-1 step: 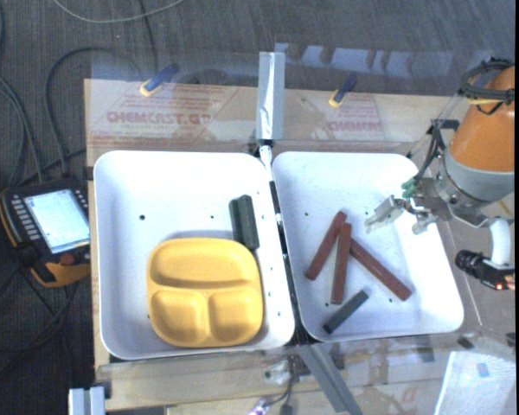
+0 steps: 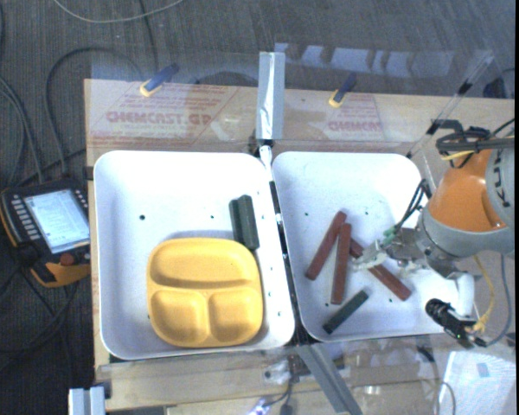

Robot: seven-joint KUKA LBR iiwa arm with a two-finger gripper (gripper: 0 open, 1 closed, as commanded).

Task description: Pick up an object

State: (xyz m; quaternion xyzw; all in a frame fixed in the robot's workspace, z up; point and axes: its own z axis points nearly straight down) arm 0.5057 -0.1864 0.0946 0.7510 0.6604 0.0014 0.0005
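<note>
A smooth yellow plastic tray (image 2: pixel 208 292) with three rounded compartments lies in the left bin (image 2: pixel 130 197), a dark green block (image 2: pixel 244 221) touching its upper edge. The right bin (image 2: pixel 363 175) holds flat reddish-brown sticks (image 2: pixel 327 245) and a dark green bar (image 2: pixel 346 310). The gripper (image 2: pixel 382 251) sits low among the sticks; whether it grasps one cannot be told.
</note>
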